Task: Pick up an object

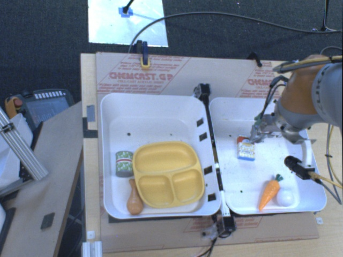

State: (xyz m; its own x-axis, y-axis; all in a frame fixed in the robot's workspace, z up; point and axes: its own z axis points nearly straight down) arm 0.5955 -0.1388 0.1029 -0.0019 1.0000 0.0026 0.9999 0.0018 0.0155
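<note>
- Small box (246,151) at nine o'clock of right bin (311,205): likely light, stiff; best pinched across short sides.
- Gripper (258,134) just above it; grip state: cannot tell.

We see our arm (305,98) reach in from the right, orange band above the wrist, bent down so the gripper (256,134) points low and leftward.
</note>
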